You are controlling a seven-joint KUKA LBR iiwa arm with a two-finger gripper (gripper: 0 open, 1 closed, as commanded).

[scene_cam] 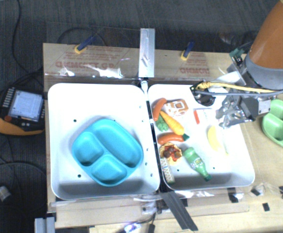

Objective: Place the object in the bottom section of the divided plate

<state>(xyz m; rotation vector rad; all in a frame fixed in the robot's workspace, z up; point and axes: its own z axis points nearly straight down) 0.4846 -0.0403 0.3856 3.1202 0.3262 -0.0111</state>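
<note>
Arm enters from the right, orange band high at the frame edge, grey wrist below it. Gripper point(230, 114) hangs over the upper right part of the right bin point(238, 171); whether it is released or clenched cannot be told from this angle, and nothing is seen gripped.

Toy food lies in the right bin, mostly along its left side. Nearest the gripper: a pale yellow lemon wedge point(214, 138), just below and left of it, apart from it. A small red piece point(196, 116) lies left of the gripper. Further left: a white-and-orange box point(177, 107), print too small to read; a carrot point(172, 122) slanting down from it; a sausage point(159, 107) and a green vegetable point(161, 124) against the left wall; a hot dog point(170, 138); below that a dark red-and-yellow item point(171, 152); a green bottle point(196, 163), lying tilted, label unreadable.

Blue divided plate point(107, 151) sits in the left bin point(64, 101), well apart from the gripper, nothing in its three sections.

Cardboard sheet point(98, 62) behind the bins carries faint red lettering, reversed and not legible. Green object point(276, 123) on the bench at right.
</note>
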